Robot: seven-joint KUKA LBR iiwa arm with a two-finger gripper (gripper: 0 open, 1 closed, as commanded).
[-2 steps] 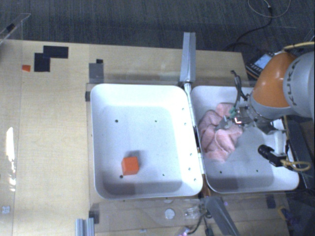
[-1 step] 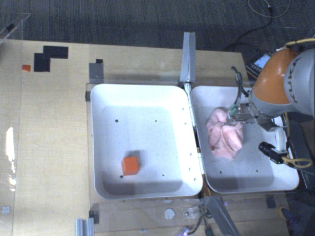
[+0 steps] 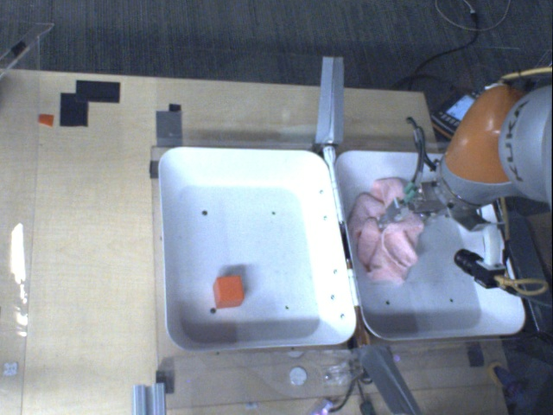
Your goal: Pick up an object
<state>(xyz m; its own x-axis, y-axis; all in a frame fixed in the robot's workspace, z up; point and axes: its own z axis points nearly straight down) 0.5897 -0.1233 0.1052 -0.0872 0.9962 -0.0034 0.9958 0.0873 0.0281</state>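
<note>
Pink and soft-looking, a crumpled cloth (image 3: pixel 384 229) lies bunched in the right bin (image 3: pixel 449 318), toward that bin's left wall and its far half. The gripper (image 3: pixel 413 204) sits right at the cloth's upper right edge, its small metal end over or against the pink folds; how far it is open, and whether it has any of the cloth between its tips, cannot be told from this view. Behind it the grey arm with its orange band (image 3: pixel 482 137) reaches in from the right, over the bin's far right corner. A black cable fitting (image 3: pixel 477 267) hangs over the right side of that bin.

In the left bin (image 3: pixel 181 180) an orange block (image 3: pixel 229 291) rests on the floor, near the front and left of centre, well apart from the cloth. The two white bins stand side by side, touching along a metal divider (image 3: pixel 329 102) that runs to the far edge of the wooden bench (image 3: pixel 86 258). Black tape marks (image 3: pixel 85 100) lie at the bench's far left.
</note>
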